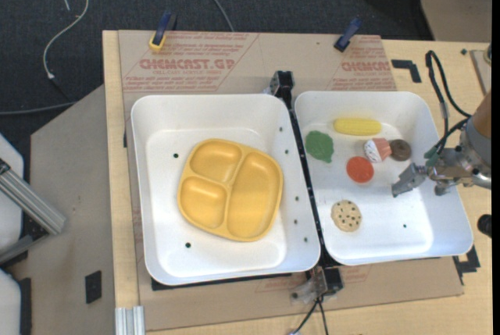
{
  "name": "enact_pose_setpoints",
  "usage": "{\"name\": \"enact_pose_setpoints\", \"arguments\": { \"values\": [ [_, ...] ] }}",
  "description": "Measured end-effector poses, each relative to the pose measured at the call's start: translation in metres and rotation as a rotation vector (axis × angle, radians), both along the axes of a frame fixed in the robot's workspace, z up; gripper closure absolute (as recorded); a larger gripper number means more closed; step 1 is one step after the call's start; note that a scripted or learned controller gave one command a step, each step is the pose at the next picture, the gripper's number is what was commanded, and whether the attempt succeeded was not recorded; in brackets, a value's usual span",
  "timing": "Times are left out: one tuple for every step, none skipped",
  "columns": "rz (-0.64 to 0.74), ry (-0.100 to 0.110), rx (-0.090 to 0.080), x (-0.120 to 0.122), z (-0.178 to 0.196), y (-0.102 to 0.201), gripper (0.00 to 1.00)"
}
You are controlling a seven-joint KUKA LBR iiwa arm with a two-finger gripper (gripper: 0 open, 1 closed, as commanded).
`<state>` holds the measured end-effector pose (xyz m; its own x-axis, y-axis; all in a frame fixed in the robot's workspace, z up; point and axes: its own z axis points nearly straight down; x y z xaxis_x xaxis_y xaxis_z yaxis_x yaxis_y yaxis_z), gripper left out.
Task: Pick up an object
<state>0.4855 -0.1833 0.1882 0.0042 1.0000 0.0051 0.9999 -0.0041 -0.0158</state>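
Two shallow white bins sat side by side on the bench. The left bin (pixel 148 193) held a yellow divided plate (pixel 230 189) at its centre. In the right bin (pixel 414 236), a yellow corn cob (pixel 357 126), a green leafy piece (pixel 319 146), a red tomato (pixel 360 169), a small brown doughnut (pixel 400 150) and a cookie (pixel 346 215) lay scattered. The gripper (pixel 410 181) hung over the right bin's right side, apart from the toys.
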Motion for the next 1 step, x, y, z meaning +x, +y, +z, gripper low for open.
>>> {"name": "enact_pose_setpoints", "arguments": {
  "values": [
    [0.004,-0.014,-0.004,0.0035,0.0067,0.0005,0.00]
  ]
}}
